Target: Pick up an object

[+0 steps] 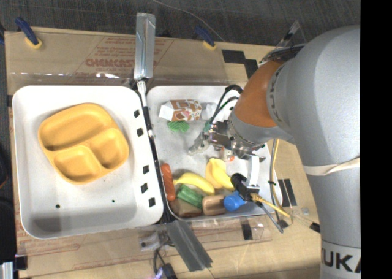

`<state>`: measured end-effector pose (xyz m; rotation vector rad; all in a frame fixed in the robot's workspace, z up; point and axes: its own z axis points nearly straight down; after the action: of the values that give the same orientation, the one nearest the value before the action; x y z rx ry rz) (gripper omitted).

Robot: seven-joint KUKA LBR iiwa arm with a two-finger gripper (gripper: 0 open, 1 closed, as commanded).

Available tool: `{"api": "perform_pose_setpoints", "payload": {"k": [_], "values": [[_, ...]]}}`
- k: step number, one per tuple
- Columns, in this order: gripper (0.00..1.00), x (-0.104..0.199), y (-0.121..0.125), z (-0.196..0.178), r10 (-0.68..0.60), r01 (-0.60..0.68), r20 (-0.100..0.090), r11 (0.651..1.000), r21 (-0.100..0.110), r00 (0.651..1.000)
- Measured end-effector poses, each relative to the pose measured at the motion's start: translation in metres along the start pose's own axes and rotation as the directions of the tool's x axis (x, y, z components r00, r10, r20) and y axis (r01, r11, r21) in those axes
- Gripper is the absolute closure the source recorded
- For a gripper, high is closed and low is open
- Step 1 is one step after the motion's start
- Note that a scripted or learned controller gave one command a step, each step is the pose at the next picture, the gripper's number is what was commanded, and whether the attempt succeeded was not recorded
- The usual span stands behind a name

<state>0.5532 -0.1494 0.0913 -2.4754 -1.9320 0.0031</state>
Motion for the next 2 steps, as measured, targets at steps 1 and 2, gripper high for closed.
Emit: {"api": "perform_pose_setpoints", "payload": {"k": [1, 2], "values": [[1.0, 0.0, 0.0, -0.009, -0.003, 0.003, 0.0, 1.0, 0.003, 1.0], [1.0, 0.025, 0.014, -0.049, 0.057, -0.057, -0.001, 0.998, 0.0, 0.998]]}}
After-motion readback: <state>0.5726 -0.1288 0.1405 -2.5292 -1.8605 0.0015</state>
